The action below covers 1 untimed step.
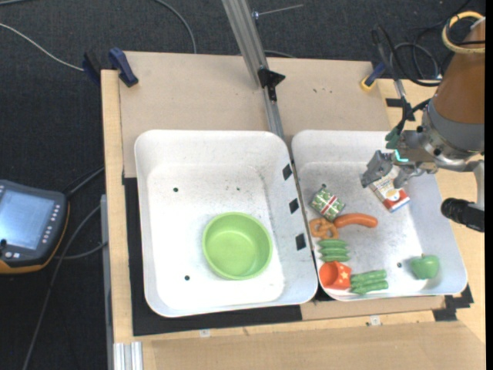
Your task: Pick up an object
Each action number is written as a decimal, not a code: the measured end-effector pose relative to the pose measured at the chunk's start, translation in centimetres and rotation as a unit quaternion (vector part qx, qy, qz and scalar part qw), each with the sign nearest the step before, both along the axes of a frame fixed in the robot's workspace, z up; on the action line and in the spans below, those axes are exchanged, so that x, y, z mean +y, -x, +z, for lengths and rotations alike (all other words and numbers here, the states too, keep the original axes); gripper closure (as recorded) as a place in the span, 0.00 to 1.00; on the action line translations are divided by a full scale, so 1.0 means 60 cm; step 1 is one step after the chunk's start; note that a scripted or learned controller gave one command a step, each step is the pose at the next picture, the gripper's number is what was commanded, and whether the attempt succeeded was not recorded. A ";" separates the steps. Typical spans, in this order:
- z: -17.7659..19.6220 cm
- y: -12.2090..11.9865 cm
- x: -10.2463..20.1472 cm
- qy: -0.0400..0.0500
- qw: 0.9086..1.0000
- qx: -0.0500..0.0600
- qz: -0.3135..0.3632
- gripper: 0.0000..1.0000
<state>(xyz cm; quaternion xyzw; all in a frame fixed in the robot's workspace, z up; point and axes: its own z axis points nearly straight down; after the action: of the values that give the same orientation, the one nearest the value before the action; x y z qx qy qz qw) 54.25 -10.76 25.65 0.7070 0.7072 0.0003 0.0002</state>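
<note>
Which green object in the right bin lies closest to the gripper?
The green striped block, left of the gripper; the other green pieces lie along the bin's front.

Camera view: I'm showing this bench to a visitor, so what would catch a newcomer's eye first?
Likely the lime green bowl, alone in the left bin. Next the colourful clutter in the right bin: an orange carrot, green pods and a green pepper toward its near side. The gripper hangs over that bin beside a red and white carton.
</note>
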 end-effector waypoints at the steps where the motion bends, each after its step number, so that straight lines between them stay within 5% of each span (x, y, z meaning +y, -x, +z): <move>1: 0.000 0.000 0.000 0.000 1.000 0.000 0.000 0.00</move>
<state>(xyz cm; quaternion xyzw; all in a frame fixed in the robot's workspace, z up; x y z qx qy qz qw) 54.25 -10.76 25.65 0.7070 0.7072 0.0003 0.0001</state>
